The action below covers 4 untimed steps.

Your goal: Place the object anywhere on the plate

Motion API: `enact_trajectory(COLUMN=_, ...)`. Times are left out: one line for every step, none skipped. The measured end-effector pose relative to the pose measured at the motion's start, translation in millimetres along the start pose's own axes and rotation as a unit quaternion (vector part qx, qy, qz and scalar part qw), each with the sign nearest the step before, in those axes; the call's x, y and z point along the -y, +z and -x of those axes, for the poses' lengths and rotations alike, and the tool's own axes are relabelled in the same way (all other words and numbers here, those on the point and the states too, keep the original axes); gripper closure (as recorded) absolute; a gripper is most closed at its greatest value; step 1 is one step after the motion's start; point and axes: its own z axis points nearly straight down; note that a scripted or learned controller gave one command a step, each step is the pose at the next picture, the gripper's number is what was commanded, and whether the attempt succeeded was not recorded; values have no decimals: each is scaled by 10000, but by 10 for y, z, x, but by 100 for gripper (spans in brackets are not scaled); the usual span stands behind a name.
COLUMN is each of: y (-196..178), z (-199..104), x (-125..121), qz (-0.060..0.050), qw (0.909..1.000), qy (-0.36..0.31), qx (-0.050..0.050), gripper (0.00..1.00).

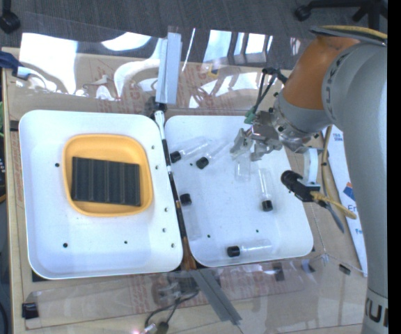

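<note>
The grey arm comes in from the right of the frame, its orange band high in the upper right, and the gripper [250,147] hangs over the upper right part of the right bin [284,245]; I cannot tell how its tool is set. Scattered in that bin are clear plastic vials with black caps: one [190,147] near the upper left corner, one [264,189] standing lengthwise right of centre, one [249,246] close to the bottom rim, plus a loose black cap [202,163] and another [185,200] just beside the left wall. The middle of this bin lies open. In the left bin [40,242], the yellow plate [107,147] sits upper centre, carrying a dark ribbed insert [107,181], with white floor free around it, widest below.
</note>
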Motion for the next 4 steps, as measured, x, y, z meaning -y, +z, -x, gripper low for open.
enact_trajectory(y=317, z=-335, x=673, qz=-18, qw=9975, qy=-705, qx=-1, gripper=100)
enact_trajectory(y=-137, z=-1083, x=547, qz=1, qw=9897, qy=-1431, qx=5, gripper=100)
enact_trajectory(y=-118, z=-1554, x=720, qz=-19, qw=9719, qy=-2355, qx=4, gripper=100)
enact_trajectory(y=-119, z=-1549, x=719, qz=-17, qw=9720, qy=-2351, qx=6, gripper=0)
